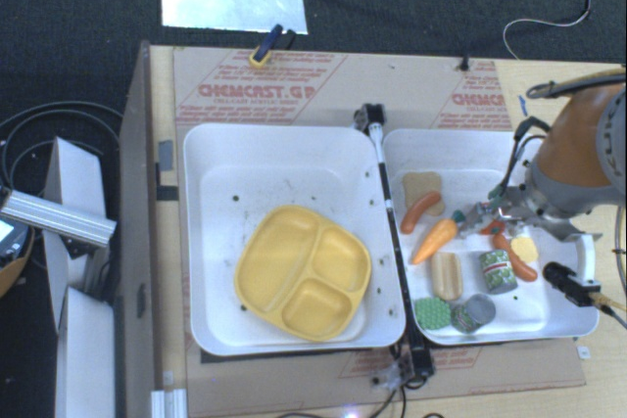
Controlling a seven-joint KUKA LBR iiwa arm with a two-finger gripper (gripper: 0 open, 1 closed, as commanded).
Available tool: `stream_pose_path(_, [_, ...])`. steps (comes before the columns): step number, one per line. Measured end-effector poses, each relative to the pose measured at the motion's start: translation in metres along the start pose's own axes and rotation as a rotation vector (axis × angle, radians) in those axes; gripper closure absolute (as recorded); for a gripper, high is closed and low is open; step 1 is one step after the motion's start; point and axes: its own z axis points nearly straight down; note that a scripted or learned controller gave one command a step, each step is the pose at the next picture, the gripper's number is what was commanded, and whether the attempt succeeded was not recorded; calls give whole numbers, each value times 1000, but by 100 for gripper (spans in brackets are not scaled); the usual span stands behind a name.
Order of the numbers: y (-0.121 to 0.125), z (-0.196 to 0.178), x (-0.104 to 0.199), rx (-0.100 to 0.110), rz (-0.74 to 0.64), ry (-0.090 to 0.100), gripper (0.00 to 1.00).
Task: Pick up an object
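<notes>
Right bin (460, 144), centre right of frame: small food items crowded together, hence little room for approach. Gripper (487, 216) low over the cluster, reaching in from the right edge, tip just beside the carrot (433, 241) and near the sausage (421, 208). Finger opening too small and blurred to judge; grasp on any item cannot be told. Bun (447, 275), can (498, 271) and green disc (432, 312) lower in the same bin, apart from the tip. Yellow tray (303, 271) alone in left bin (284, 144), probably too broad for pinching.
</notes>
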Motion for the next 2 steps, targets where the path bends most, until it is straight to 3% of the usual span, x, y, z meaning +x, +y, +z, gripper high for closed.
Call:
stream_pose_path(1, [-65,-2,57,1,1,1,0])
stream_pose_path(2, [-1,-30,64,-3,0,0,0])
